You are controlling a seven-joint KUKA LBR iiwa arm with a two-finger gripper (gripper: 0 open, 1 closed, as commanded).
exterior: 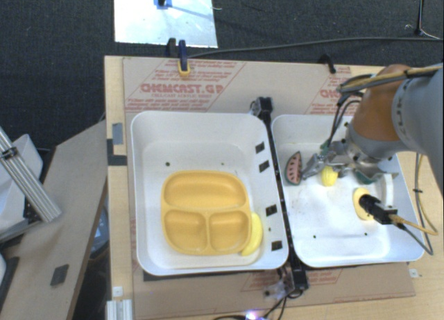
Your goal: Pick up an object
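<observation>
My gripper (320,166) hangs low over the right bin (333,242), near its upper middle. A small yellow piece (329,178) lies right under or against it; whether it is gripped is hidden. A watermelon slice (294,167), red with a green rind, rests just left of the gripper against the bin's left wall. Another yellow object (360,202) lies further right, partly covered by the robot's wrist hardware.
The left bin (149,173) holds a yellow divided tray (205,211) with a yellow banana-like piece (254,235) leaning at its right edge. A black divider (274,173) runs between the bins. The arm (388,114) comes in from the right.
</observation>
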